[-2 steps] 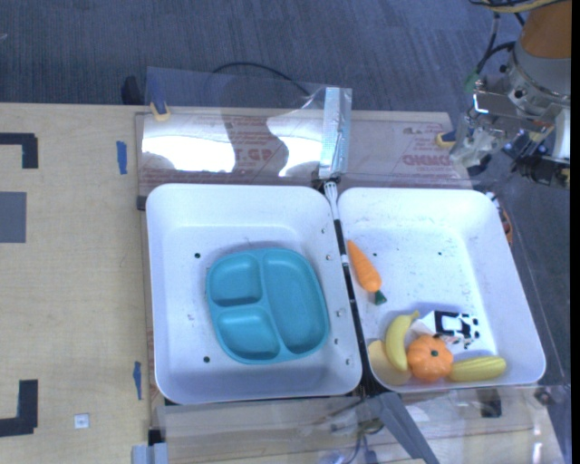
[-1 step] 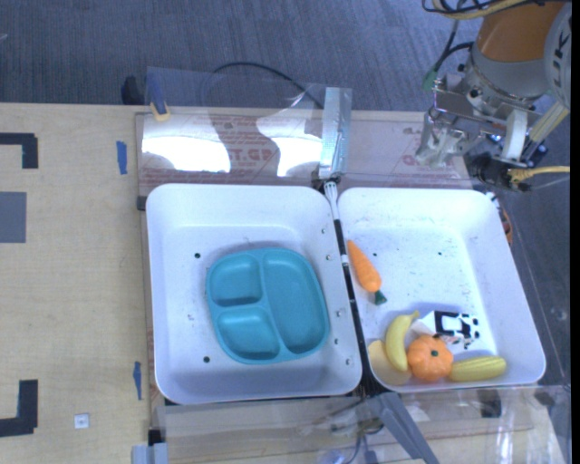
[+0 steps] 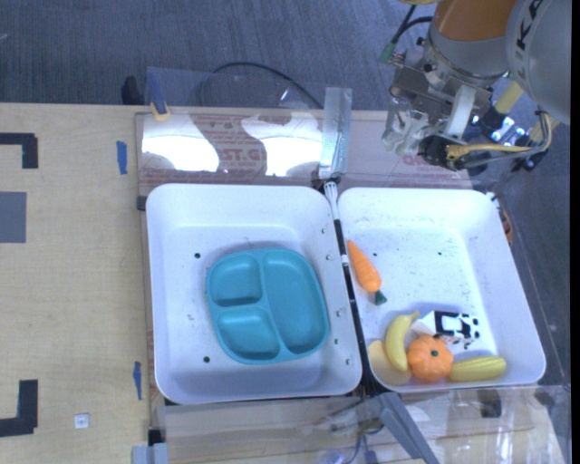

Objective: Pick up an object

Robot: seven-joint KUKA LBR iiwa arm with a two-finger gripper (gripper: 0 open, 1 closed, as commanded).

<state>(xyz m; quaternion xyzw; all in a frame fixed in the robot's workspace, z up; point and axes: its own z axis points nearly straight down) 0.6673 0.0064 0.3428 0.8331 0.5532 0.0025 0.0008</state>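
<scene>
Your teal divided plate [image 3: 267, 304] lies far left of the tool [image 3: 403, 131]. Targets sit below it, in the right bin [image 3: 507, 272] — carrot [image 3: 364, 267], then bananas [image 3: 397, 340], orange [image 3: 430, 358] bunched. Tool carries nothing; opening can't be judged. Risk: crowded fruit deflects fingers, esp. the orange — it'd roll.

From my seat I see the arm [image 3: 507, 36] as a stout grey body, smooth and rounded, with a broad orange band [image 3: 467, 18] ringing it just above the wrist; a dark letter mark shows on the grey shell at the top right; below the band sits a pale metal wrist block, boxy and hard-edged; the gripper [image 3: 403, 136] hangs from it in light grey, translucent-looking parts; black cables loop beside the wrist; a yellow cable runs along the dark fitting on the right, with small blue-lit spots near it.
</scene>
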